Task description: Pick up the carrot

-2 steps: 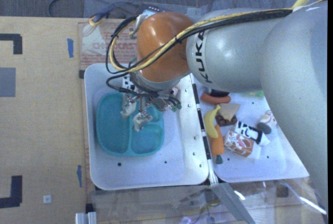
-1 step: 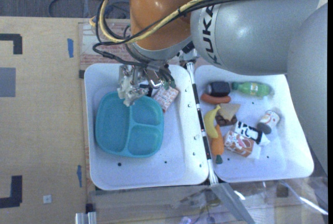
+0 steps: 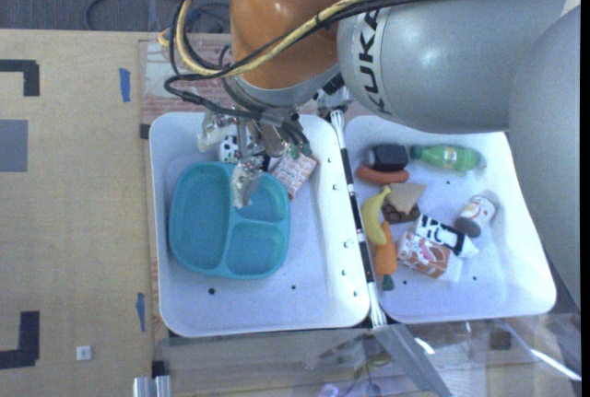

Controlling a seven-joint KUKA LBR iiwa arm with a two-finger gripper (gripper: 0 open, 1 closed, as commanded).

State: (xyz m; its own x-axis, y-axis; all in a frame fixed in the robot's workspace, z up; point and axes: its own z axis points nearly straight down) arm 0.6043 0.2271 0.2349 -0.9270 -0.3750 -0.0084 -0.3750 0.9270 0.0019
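1. The carrot lies in the right bin, close to that bin's left wall, orange with a green end pointing toward the bin's near edge.
2. A banana lies just above the carrot, touching or nearly touching it.
3. A red-and-white packet sits just right of the carrot.
4. A sausage and a green bottle lie farther up from the carrot, near the bin's far edge.
5. The hand is well left of the carrot, over the left bin, above the teal divided tray.
6. Its fingers stand narrow, with nothing visible between them.
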